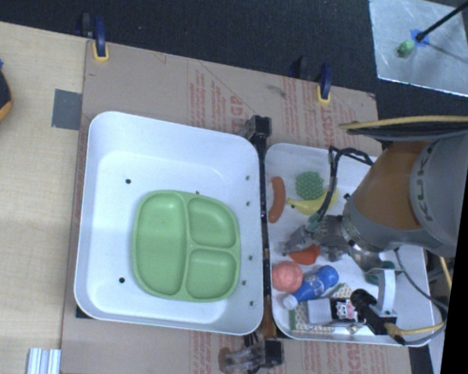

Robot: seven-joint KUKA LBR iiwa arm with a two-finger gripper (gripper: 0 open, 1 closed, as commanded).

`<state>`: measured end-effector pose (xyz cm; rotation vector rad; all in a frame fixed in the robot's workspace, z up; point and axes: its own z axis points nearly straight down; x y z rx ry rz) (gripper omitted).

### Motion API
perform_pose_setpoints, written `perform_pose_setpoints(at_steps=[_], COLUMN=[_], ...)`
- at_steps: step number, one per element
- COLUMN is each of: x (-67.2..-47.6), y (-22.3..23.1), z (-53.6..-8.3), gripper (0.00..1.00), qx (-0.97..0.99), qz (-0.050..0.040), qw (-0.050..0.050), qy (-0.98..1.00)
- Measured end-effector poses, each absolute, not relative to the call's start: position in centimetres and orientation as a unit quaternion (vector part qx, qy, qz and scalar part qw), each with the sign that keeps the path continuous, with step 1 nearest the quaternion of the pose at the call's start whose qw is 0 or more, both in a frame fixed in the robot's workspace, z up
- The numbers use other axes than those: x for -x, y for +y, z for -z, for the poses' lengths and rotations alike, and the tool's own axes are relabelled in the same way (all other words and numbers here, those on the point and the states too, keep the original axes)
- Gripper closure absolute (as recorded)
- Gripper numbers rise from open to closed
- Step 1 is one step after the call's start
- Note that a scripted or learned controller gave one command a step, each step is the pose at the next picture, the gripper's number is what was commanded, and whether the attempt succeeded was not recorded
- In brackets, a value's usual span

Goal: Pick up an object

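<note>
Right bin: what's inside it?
The right bin holds a sausage, green ball, banana, orange ball, blue bottle and a box. The arm covers the bin's right part.

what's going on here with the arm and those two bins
A grey KUKA arm reaches in from the right over the right bin, its gripper down among a clutter of small items: a sausage, a green ball, a pink ball, a blue object. Whether it has hold of anything is unclear. The left bin holds a green divided plate.
</note>
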<state>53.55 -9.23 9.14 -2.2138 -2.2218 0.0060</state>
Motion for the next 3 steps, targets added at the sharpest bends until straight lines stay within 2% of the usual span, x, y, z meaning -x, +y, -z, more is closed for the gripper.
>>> perform_pose_setpoints(at_steps=[3], x=[-53.87], y=[-9.21], z=[-9.15], gripper=[0.00], qx=[0.705], qz=[-0.0012], qw=[0.001], qy=[-0.709])
